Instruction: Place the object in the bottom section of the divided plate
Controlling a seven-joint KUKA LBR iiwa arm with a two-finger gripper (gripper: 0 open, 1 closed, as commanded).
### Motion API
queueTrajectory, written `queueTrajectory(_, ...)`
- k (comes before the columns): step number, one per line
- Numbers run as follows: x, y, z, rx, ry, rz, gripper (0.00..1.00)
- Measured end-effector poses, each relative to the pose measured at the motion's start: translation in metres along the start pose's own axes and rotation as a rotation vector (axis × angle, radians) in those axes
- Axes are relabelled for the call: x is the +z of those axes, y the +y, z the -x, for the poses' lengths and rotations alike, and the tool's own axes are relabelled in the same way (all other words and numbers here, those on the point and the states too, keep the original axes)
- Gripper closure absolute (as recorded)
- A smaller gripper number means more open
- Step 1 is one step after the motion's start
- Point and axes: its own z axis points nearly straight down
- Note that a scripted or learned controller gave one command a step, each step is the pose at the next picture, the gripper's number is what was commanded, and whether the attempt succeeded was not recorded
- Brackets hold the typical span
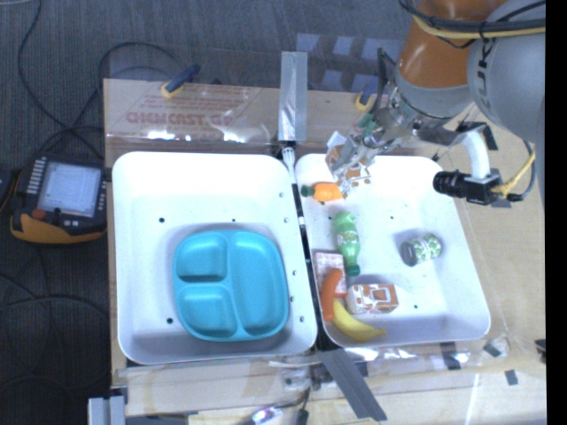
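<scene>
Arm: I see the grey arm [496, 42] with its orange band reaching in over the far right corner of the bench.
Claw: the gripper [354, 159] hangs over the far left corner of the right bin [461, 237], by the far rim.
Claw state: I see a small white-and-orange packet [353, 168] clamped between the fingers, clear of the bin floor.
Task thing: the packet is at the claw, above the right bin's far left corner, well apart from the plate.
Plate: the blue divided plate [232, 283] lies in the left bin [142, 193], toward its near edge. I count three sections, all bare blue.
Right bin, left edge: an orange ball [326, 192] lies just below the claw. Nearer me a green bottle [346, 241] lies lengthwise, then a carrot [330, 292] and a banana [356, 328] at the near left corner.
Right bin, near edge: a small carton [372, 298] lies touching the banana.
Right bin, centre: a grey-green ball [421, 249] lies apart from the rest.
Bench, left edge: a handheld control unit [60, 198] with a lit screen rests beside the left bin.
Bench, far edge: a brown cardboard sheet [195, 113] lies behind the left bin.
</scene>
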Motion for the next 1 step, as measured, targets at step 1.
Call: queueTrajectory(1,0.0575,-0.0048,-0.0686,-0.203,0.006,0.001,1.0)
